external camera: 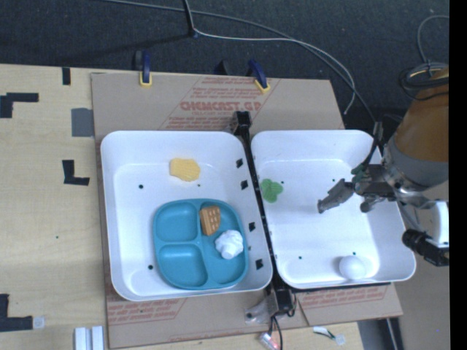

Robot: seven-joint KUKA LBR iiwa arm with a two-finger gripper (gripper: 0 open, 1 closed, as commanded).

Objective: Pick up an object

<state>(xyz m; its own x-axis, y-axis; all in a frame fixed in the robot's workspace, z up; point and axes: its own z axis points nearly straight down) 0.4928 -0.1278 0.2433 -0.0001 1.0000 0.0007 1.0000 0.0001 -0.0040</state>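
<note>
My gripper (344, 205) hangs over the right part of the right bin (314, 149), open, with nothing between its fingers. A small green object (271, 189) lies at that bin's left wall, well to the gripper's left. A white ball (352, 267) rests near the bin's front edge, below the gripper. In the left bin (128, 152), a yellow piece (184, 169) lies at the back. A blue divided tray (182, 265) in front of it holds a brown waffle-like piece (210, 219) and a white crumpled object (229, 244).
The bins sit side by side on a cardboard sheet (211, 100) clamped at the back. A black divider (252, 188) runs between them. A cable (292, 42) crosses the dark floor behind the bench.
</note>
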